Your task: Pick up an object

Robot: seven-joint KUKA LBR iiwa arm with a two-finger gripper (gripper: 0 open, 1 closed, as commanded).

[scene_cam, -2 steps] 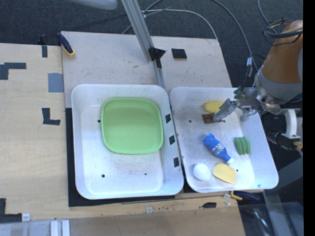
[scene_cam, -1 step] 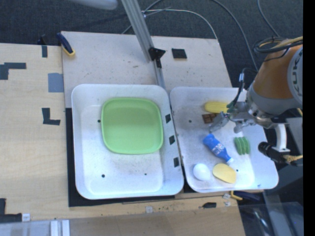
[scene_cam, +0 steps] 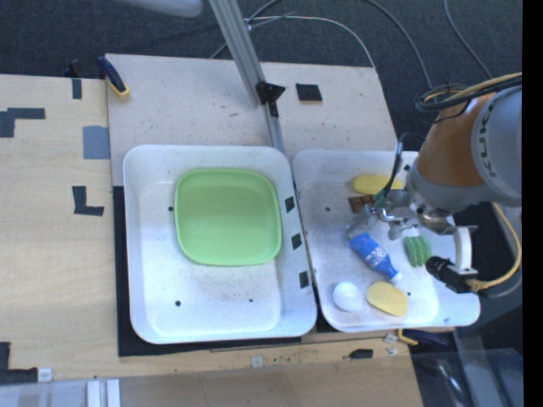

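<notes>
My gripper [scene_cam: 377,220] hangs low in the right bin [scene_cam: 327,172], coming in from the right under the grey and orange arm. It is open, with nothing between its fingers, and sits just above the upper end of a blue bottle [scene_cam: 374,257] that lies at a slant. A yellow banana-shaped piece [scene_cam: 370,184] and a small brown item [scene_cam: 357,203] lie just behind the gripper. A green object [scene_cam: 416,251] lies to the right of the bottle. A white ball [scene_cam: 346,295] and a yellow lemon-like piece [scene_cam: 387,298] rest near the front wall.
The left bin [scene_cam: 144,227] holds a square green plate [scene_cam: 228,216]. A slanted metal pole [scene_cam: 246,53] rises behind the bins. Black and yellow cables [scene_cam: 475,282] hang at the right bin's right side.
</notes>
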